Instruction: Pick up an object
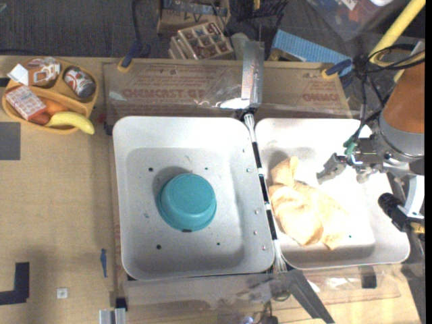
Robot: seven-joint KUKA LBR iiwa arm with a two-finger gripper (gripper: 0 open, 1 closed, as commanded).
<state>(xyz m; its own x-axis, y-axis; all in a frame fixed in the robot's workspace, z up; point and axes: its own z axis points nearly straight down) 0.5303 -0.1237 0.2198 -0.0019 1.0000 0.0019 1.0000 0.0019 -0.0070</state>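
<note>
Nearest the camera, at about 6 o'clock, the front rims of the two white bins meet over a bit of bench frame. Just above that, in the left bin (128,181), a teal bowl (187,201) sits upside down a little toward 7 o'clock from the bin's centre, apart from every wall. Across the divider, the right bin (388,248) holds a crumpled pale yellow cloth (304,208), lying against the divider side and spreading toward 5 o'clock.

Farther in, at about 3 o'clock, the grey arm (405,106) with its orange band reaches over the right bin. Its gripper (332,169) hangs at the cloth's upper right edge, near it; nothing can be seen between the fingers, and how wide they stand cannot be told.

Beyond the bins, toward 12 o'clock, lies a flattened cardboard sheet (175,86), and at 10 o'clock a yellow tray (13,103) of toy food with a banana (71,121).
</note>
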